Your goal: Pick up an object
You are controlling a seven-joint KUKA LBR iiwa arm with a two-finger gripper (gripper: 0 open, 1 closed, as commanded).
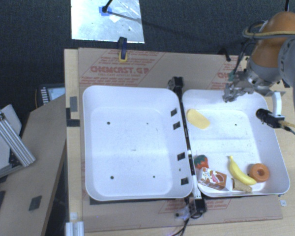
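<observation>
Objects for picking all lie in the right bin: a pale yellow piece near the divider; a banana, an orange ring, a printed packet and a small red-and-green item crowd its near edge; the left bin holds nothing; nothing is lifted yet; the tool hovers over the right bin's far rim, well apart from them all; whether it is wide or narrow I cannot tell.

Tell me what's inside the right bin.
Right bin holds a yellow piece, banana, orange ring, snack packet and a red item. Anything under the packet is hidden.
</observation>
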